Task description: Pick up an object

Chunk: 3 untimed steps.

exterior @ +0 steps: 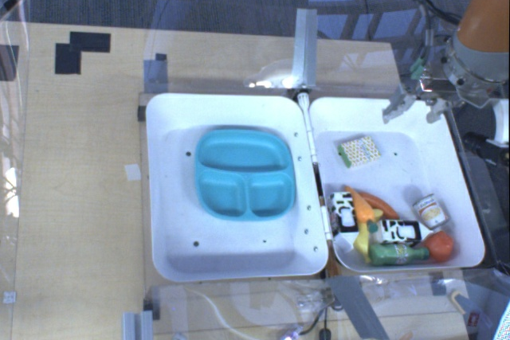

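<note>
I see the gripper (415, 108) with fingers spread, empty, above the right bin (458, 171) far rim; the carrot (368, 205) lies at that bin's near side, long axis apparently diagonal, tip toward the small can (430, 212).

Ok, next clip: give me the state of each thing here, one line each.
gripper: open, above the right bin's far edge, holding nothing
blue tray: upright, flat in the left bin
small packet: lying flat, alone in the right bin
small can: tipped on its side
green bottle: lying down by the near wall
carrot: lying in the pile
tomato: resting in the near corner
</note>
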Each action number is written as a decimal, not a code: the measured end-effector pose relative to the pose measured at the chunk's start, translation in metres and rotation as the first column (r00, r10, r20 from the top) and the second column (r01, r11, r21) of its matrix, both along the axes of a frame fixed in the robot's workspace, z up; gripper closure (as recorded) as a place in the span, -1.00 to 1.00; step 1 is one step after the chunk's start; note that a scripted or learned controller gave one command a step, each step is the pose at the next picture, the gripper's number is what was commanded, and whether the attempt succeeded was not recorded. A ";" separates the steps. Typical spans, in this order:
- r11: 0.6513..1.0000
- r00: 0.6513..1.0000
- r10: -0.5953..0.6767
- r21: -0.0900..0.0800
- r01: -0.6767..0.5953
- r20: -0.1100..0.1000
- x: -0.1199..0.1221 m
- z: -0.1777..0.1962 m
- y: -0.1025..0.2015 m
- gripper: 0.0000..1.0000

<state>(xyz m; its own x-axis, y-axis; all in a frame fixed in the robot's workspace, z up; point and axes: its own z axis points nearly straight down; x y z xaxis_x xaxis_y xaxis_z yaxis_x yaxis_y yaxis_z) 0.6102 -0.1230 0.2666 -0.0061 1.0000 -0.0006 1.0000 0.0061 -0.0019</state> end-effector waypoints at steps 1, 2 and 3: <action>0.997 0.997 -0.080 0.001 0.080 -0.002 -0.021 -0.138 0.028 -1.00; 0.959 0.959 -0.283 0.003 0.283 0.011 0.038 -0.179 0.017 -1.00; 0.942 0.942 -0.336 0.003 0.336 0.014 0.026 -0.179 0.037 -1.00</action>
